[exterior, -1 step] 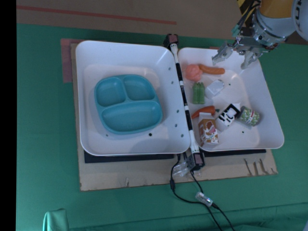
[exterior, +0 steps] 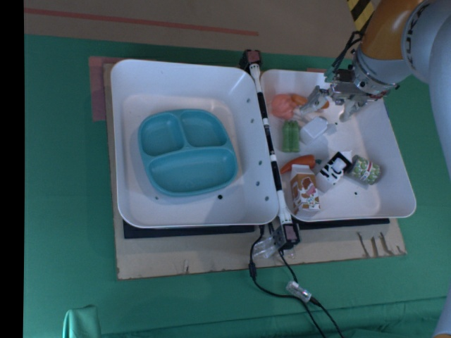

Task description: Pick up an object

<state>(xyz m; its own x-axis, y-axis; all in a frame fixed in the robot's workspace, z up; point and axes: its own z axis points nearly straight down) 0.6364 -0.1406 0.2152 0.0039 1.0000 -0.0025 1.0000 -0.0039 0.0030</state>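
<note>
Over the right bin [exterior: 394, 189], the gripper [exterior: 337, 110] hangs low near the far side, its grey arm [exterior: 416, 20] with the orange band coming in from the upper right. Whether anything sits between its tips I cannot tell from where I stand; something white and orange shows right at them, too blurred to make out. Just beside it lie a pink-orange lump [exterior: 284, 104], a white cube [exterior: 314, 128] and a green piece [exterior: 291, 135]. Nearer the front edge are a carrot [exterior: 299, 163], a carton [exterior: 305, 192], a black-and-white cow [exterior: 333, 170] and a green-spotted can [exterior: 365, 170]. On my left, the left bin [exterior: 176, 79] holds 1 teal plate [exterior: 187, 152] with 3 compartments. A black-and-white bar [exterior: 270, 153] runs between the 2 bins, with cables [exterior: 296, 291] trailing off the front.
</note>
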